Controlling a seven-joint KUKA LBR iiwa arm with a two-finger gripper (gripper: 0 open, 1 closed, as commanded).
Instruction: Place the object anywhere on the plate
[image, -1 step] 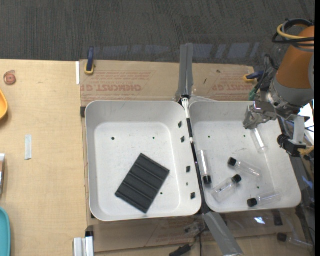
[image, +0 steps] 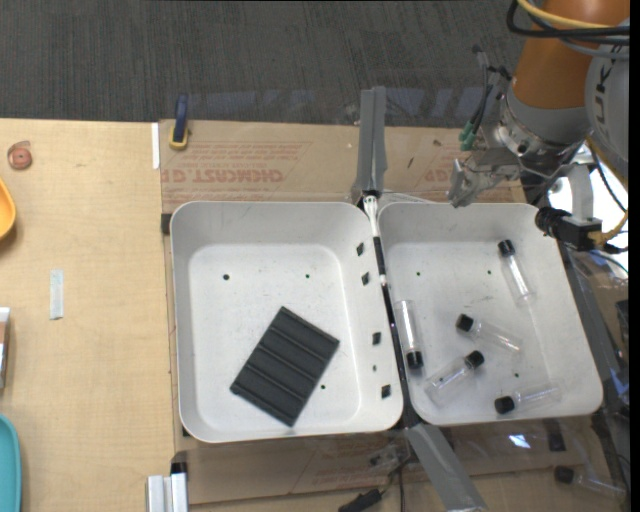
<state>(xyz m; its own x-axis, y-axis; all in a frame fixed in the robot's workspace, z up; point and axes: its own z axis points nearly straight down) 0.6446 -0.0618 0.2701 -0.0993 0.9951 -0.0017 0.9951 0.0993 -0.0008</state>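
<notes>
A black ribbed rectangular plate (image: 286, 365) lies tilted on the floor of the left bin (image: 200, 300), toward its front. Several clear tubes with black caps lie in the right bin (image: 560, 300): one near the back right (image: 513, 269), one along the left wall (image: 408, 336), one in the middle (image: 486, 333), and more toward the front (image: 457, 371). My gripper (image: 468, 188) hangs over the back rim of the right bin, well away from the tubes and the plate. Nothing shows in it.
A metal divider (image: 372, 150) runs between the two bins. Brown cardboard (image: 270, 160) lies behind them. A wooden tabletop (image: 80, 300) with small items is at the left. Cables and a black connector (image: 565, 228) hang by the right bin's back right corner.
</notes>
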